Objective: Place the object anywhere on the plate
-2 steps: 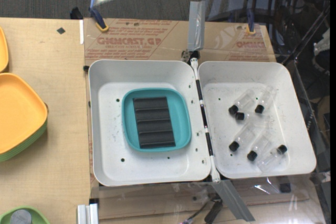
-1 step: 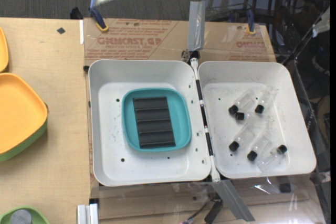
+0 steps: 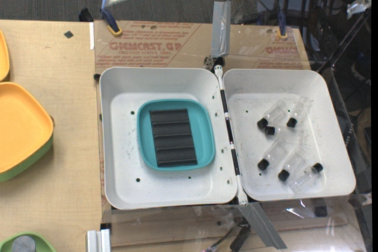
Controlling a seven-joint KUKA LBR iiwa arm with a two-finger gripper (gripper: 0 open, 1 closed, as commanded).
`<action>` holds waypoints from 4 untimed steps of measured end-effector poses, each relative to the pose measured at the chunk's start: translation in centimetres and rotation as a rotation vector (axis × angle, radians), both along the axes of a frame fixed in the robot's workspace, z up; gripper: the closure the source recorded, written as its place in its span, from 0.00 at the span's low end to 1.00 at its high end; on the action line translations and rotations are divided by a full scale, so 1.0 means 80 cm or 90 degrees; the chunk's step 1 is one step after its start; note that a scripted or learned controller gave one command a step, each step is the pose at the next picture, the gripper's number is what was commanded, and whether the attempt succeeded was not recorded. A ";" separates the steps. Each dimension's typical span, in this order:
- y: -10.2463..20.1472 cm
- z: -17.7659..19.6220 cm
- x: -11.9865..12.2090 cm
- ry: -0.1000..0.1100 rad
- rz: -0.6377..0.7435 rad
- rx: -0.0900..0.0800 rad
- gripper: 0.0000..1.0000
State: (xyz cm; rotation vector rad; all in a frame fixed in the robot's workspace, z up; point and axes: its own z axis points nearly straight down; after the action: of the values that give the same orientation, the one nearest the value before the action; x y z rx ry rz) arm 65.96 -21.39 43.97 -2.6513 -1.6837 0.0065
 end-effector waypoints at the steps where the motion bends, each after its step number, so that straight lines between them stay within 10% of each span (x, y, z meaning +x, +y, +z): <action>1: 0.000 0.000 0.000 0.000 0.000 0.000 0.00; 4: 0.001 -0.002 0.001 0.002 -0.085 0.000 0.00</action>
State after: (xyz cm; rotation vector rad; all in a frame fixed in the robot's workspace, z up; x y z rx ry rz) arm 66.01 -21.28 43.82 -2.7559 -1.5021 0.0097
